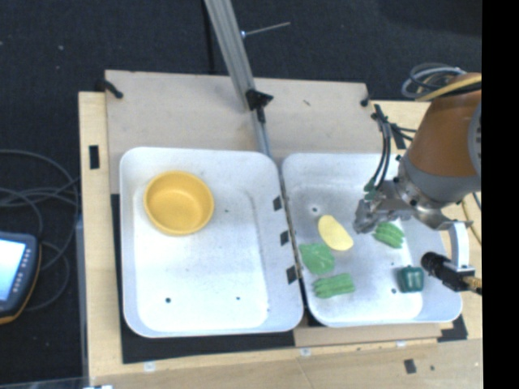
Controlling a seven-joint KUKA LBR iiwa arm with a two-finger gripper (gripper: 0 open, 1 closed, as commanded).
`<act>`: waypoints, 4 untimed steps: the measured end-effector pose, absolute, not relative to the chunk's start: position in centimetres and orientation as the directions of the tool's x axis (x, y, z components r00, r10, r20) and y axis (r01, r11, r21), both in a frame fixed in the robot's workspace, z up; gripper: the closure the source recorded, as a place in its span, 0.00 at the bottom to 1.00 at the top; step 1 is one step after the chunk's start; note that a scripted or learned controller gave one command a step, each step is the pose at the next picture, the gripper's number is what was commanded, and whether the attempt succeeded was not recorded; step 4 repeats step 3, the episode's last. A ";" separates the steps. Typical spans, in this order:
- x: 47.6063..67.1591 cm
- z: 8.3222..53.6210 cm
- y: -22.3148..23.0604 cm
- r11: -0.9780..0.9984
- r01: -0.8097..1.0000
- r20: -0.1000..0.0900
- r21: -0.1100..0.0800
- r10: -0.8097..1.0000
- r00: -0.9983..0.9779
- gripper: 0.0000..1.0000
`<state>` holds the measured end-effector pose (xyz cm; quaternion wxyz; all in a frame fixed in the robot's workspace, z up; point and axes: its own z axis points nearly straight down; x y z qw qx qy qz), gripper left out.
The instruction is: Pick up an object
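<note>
Right, starting at the left: the left bin (203, 314) is sitting with a yellow bowl (179, 203) resting at its ten o'clock corner, untouched and well apart from the action. Moving across, the right bin (324, 173) is holding the candidates. A green ridged piece (316, 258) is lying at the bin's eight o'clock, with a second green piece (333, 285) just below it toward six o'clock. A pale yellow oval (335, 233) is sitting near the middle. Further right, the gripper (373, 215) is hanging low over the bin at about three o'clock, between the yellow oval and a small green lump (389, 234) just beside it. A dark teal block (410, 279) is waiting at five o'clock.

How far along? Nothing is showing as lifted; every object is looking settled on the bin floor. Whether the tool is spread or closed I cannot tell from this angle. My reading: the approach is looking done, while the grasp and the lift are both remaining. The green lump or the yellow oval is seeming the likeliest target.
</note>
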<state>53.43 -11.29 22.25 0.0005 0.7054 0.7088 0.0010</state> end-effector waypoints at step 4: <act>56.3 20.8 4.1 0.004 1.000 0.001 0.000 1.000 -0.004 1.00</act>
